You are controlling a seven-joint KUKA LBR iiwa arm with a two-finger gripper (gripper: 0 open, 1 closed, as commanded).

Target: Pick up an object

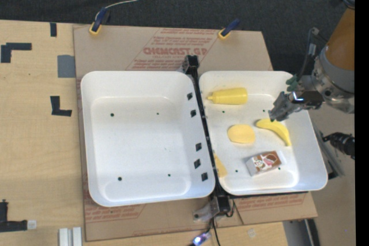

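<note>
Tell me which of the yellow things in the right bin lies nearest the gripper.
The yellow banana, the curved piece by the bin's right side. Its upper end lies just below the gripper; the yellow bottle and the rounded yellow piece lie farther left.

Two shallow white plastic bins, left (pixel 98 124) and right (pixel 308 178), sit side by side on a brown printed cardboard sheet (pixel 144 49) fastened by two yellow-and-blue clamps (pixel 97 24) (pixel 228 28) to a light wooden bench (pixel 34 141) marked with dark tape pieces (pixel 57 106).

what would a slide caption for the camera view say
Grey arm's pincer poised above a curved yellow plastic banana in the right white bin.
</note>
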